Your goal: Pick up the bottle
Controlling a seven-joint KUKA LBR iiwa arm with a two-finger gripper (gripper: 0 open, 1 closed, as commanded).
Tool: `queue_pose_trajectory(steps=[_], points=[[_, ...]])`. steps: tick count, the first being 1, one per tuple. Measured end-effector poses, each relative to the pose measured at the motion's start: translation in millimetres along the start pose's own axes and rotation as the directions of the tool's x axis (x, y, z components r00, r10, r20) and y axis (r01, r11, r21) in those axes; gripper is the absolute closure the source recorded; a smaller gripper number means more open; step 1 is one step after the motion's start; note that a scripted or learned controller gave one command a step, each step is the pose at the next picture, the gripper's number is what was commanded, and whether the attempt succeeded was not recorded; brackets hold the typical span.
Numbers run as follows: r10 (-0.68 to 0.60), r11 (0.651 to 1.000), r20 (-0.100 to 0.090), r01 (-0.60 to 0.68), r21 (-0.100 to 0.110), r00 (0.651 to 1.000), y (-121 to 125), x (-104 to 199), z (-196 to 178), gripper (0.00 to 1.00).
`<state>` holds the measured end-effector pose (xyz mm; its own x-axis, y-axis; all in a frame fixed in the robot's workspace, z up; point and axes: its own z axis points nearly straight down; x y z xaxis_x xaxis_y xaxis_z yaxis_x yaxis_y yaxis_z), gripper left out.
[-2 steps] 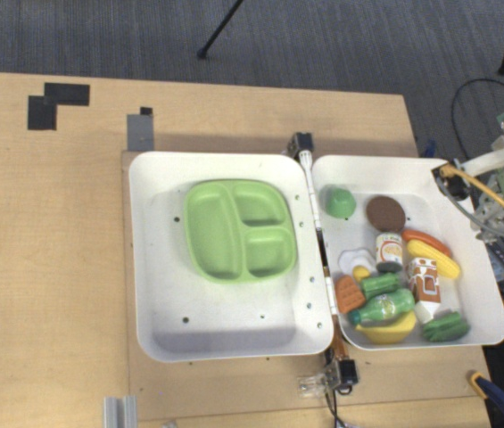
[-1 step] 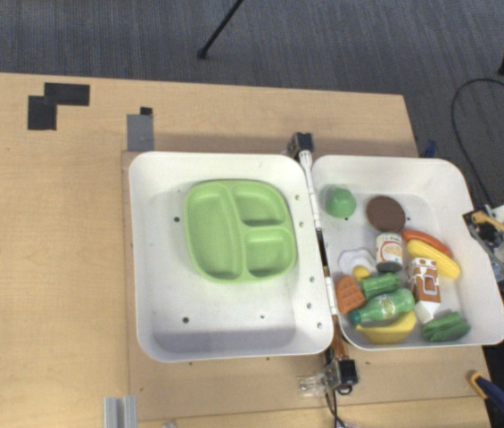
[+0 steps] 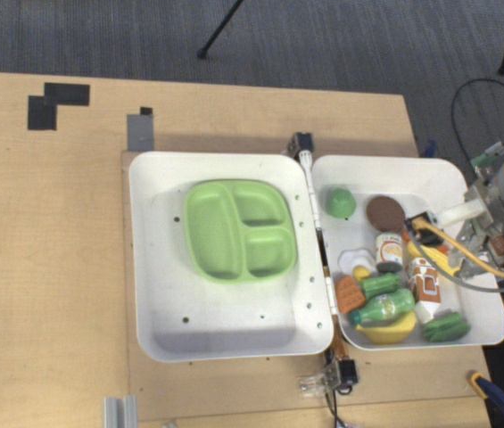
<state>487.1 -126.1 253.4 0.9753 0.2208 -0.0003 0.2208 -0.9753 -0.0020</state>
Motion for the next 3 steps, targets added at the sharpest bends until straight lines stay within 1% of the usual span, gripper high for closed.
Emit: queue_pose_trajectory(steps=[1,2,3], points=[[0.017,1.000,-0.002,-0.017,-0.001,1.000,-93,21,-36,1.00],[-0.054,0.999,0.000,0.054,-0.002,0.999,-11,2,-21,1.00],[0.018,1.000,0.000,-0.018,0.000,1.000,-89,20,3,1.00]])
